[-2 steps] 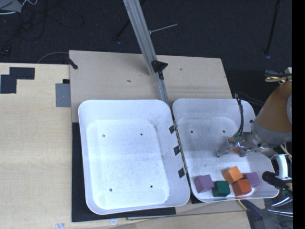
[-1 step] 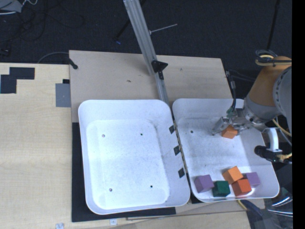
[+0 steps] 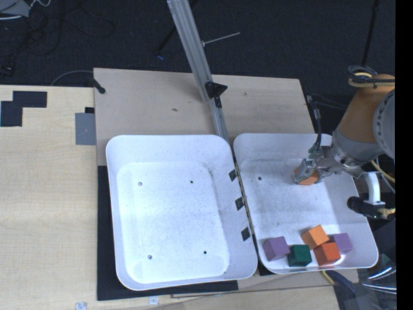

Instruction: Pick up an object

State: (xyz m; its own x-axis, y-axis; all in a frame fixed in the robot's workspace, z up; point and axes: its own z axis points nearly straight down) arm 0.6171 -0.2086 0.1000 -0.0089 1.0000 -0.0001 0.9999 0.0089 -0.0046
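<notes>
My gripper (image 3: 308, 172) reaches into the right bin (image 3: 284, 154) from the right, in its upper right part. A small orange object (image 3: 307, 178) sits between its fingertips, low over the bin floor, and the gripper is shut on it. At the bin's front edge lies a cluster of blocks: a purple block (image 3: 276, 247), a green block (image 3: 299, 256), an orange block (image 3: 315, 235), a red-orange block (image 3: 328, 253) and a smaller purple block (image 3: 342, 242).
The left bin (image 3: 129, 154) stands beside the right one, joined by black clips (image 3: 239, 203). A metal rail (image 3: 193, 50) slants up from the back edge between the bins. The grey arm with its orange band (image 3: 361, 118) fills the right side.
</notes>
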